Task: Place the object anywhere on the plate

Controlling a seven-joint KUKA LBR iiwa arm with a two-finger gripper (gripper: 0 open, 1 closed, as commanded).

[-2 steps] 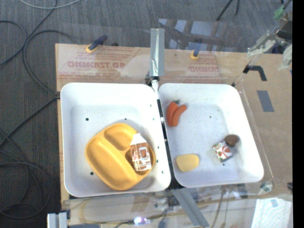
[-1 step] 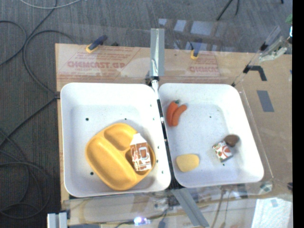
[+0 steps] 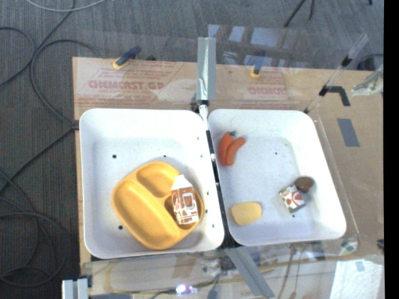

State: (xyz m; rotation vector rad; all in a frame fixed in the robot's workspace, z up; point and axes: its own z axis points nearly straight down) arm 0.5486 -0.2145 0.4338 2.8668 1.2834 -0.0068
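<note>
A yellow divided plate (image 3: 146, 207) lies in the left bin (image 3: 100, 142), toward its near side, and a small carton (image 3: 184, 204) with brown and white printing already rests on the plate's right-hand compartment, its top pointing away from the camera and its body lying over the plate's surface close to the right rim. The right bin (image 3: 324, 161) carries the other items: a pair of orange carrots (image 3: 229, 148) near its upper left corner, a flat yellow piece (image 3: 246, 213) toward the near edge, and a small printed packet (image 3: 292, 199) touching a dark brown round thing (image 3: 304, 183) on the right side. How the gripper stands cannot be told from this view, so nothing can be said of how far open it is or whether it has hold of anything. Judged from how things lie, the placing step looks done, since the carton sits on the plate with no support but the plate itself. If another object is to follow, the next move would call for a reach into the right bin and a clean pick there.
</note>
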